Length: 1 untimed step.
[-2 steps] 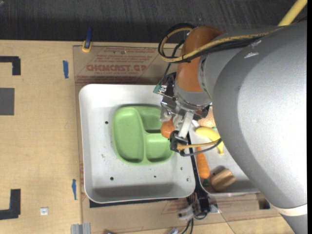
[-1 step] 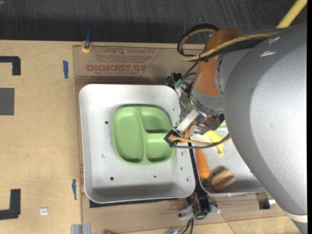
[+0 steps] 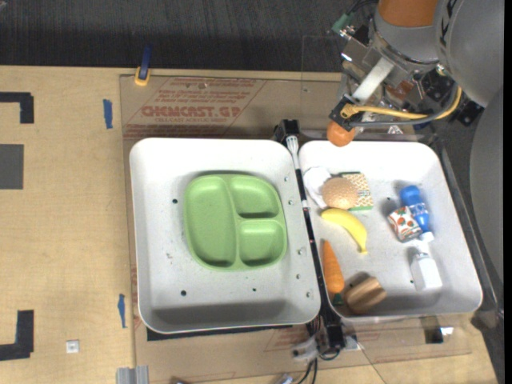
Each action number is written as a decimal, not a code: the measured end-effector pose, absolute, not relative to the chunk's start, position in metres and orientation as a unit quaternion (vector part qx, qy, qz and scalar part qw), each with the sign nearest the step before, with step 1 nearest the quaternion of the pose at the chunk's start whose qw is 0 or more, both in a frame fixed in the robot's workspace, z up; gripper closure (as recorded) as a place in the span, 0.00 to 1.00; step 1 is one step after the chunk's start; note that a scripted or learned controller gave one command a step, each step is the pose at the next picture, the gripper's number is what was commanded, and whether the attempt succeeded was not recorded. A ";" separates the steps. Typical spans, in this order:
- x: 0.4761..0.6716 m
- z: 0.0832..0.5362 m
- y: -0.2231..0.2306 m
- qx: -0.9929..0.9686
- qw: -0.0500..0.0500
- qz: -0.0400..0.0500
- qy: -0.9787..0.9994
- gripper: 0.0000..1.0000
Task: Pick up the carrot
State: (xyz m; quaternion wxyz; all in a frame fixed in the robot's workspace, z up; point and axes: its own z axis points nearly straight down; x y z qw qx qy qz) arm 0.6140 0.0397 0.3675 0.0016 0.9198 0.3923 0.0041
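At twelve o'clock of the right bin (image 3: pixel 460 274), my gripper (image 3: pixel 342 131) clasps an orange piece; the carrot (image 3: pixel 332 268) at seven needs descent.

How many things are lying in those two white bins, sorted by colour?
Green: 1, the divided plate
Orange: 1, the carrot
Yellow: 1, the banana
Brown or tan: 2, the round bun and the brown piece
Blue and white: 2, the carton and the bottle
Total: 7
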 end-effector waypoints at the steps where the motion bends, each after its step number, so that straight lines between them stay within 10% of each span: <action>1: 0.584 0.210 0.033 0.887 -0.003 -0.007 0.463 1.00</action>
